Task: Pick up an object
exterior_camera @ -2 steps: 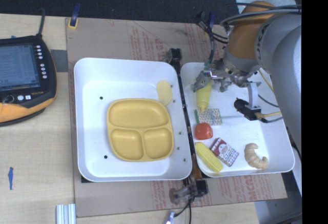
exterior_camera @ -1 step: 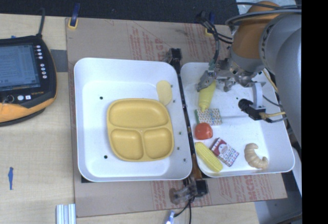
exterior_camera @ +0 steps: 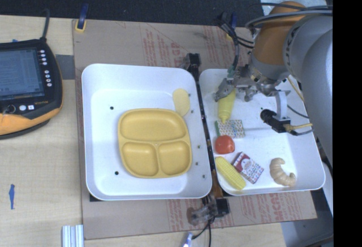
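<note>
Camera view shows me the gripper low at the right bin's far edge, beside a yellow toy bottle; nothing lifted yet.

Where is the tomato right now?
The tomato lies in the right bin, near its left wall, with a small patterned packet just behind it and a corn cob just in front.

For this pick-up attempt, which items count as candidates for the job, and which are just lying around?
Job: gripper over the right bin; yellow corn piece under it; tomato; corn cob; croissant; red packet.

Lying about: yellow divided tray in the left bin; tablet pendant.
</note>
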Robot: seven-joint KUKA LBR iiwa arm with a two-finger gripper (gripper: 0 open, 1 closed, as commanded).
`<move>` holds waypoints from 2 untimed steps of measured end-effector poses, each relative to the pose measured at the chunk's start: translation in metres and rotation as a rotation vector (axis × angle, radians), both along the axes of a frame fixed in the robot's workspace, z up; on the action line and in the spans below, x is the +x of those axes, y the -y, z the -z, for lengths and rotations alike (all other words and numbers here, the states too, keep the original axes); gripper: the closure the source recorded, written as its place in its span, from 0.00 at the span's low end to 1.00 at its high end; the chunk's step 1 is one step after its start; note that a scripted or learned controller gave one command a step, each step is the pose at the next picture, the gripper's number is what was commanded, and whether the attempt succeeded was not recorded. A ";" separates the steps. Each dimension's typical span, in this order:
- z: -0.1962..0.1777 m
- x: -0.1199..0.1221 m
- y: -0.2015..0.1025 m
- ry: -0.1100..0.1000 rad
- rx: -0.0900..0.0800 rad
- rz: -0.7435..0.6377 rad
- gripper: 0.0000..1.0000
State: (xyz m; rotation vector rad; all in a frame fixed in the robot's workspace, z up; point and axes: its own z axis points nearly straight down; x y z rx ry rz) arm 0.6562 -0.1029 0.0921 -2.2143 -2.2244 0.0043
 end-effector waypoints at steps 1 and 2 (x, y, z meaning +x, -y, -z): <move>0.000 0.000 0.039 0.004 -0.001 0.003 0.00; -0.011 0.001 0.039 0.004 -0.001 0.001 1.00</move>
